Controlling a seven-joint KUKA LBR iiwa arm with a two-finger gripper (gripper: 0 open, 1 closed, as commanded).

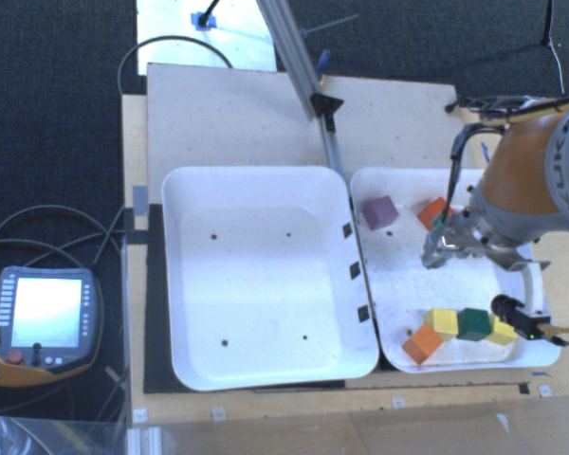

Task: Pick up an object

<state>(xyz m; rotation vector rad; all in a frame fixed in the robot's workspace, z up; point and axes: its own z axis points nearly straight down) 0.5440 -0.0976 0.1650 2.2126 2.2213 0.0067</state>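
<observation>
So the bench (266, 121) carries two white bins. The left bin (256, 273) is the bigger-looking one, the right bin (398, 282) holds all the blocks. The arm (536, 173) comes in over the right bin's far right part, with the gripper (440, 251) hanging above the middle of that bin's floor. Can't tell if the fingers are spread or closed from up here, they're just a shiny blur.

Nothing's visibly between them. An orange block (431, 212) sits just past the gripper toward the far edge, partly tucked behind it. A purple block (379, 212) is near the far left corner. Along the near edge: another orange cube (422, 344), yellow block (443, 322), green block (474, 323), and a second yellow one (502, 331).
</observation>
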